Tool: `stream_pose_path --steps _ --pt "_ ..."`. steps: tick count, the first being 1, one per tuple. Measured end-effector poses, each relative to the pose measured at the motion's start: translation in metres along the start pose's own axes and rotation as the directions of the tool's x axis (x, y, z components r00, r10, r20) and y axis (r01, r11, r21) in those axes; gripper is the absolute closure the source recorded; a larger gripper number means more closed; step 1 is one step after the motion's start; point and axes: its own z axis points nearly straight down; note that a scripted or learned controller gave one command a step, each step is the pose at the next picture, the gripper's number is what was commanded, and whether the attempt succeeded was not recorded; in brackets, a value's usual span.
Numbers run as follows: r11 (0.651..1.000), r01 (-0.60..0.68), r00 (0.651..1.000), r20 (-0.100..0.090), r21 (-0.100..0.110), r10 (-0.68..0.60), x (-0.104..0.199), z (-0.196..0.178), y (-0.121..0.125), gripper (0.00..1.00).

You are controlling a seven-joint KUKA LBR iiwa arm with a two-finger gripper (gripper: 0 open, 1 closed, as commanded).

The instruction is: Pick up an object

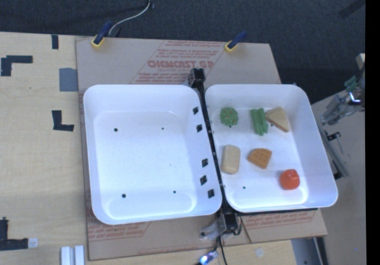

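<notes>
Two shallow white bins sit side by side on a brown board on the surface. The left bin (pixel 142 151) holds nothing visible. The right bin (pixel 314 139) contains five small objects: a green bumpy piece (pixel 229 117) near the upper left, a green elongated piece (pixel 259 121) just beside a tan wedge (pixel 278 119), a pale beige block (pixel 230 158) below, an orange-brown piece (pixel 260 157) near it, and a red object (pixel 290 179) toward the lower right corner. The objects lie apart from each other, except the wedge, which touches the green elongated piece. Part of the arm (pixel 347 100) shows at the right edge, outside the bins; whether its fingers are apart or together cannot be told.
</notes>
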Motion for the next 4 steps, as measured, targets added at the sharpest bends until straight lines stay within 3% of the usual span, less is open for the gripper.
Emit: stream_pose_path --steps 1,2,3,4 --pt "1.000 0.000 1.000 0.004 -0.011 0.000 -0.001 -0.008 0.000 0.00" --pt "1.000 0.002 1.000 0.009 -0.031 -0.002 0.030 -0.164 -0.043 0.00" --pt "1.000 0.002 1.000 0.006 -0.018 -0.002 0.037 -0.210 -0.043 0.00" --pt "1.000 0.000 1.000 0.006 -0.014 0.000 0.037 -0.217 -0.042 1.00"
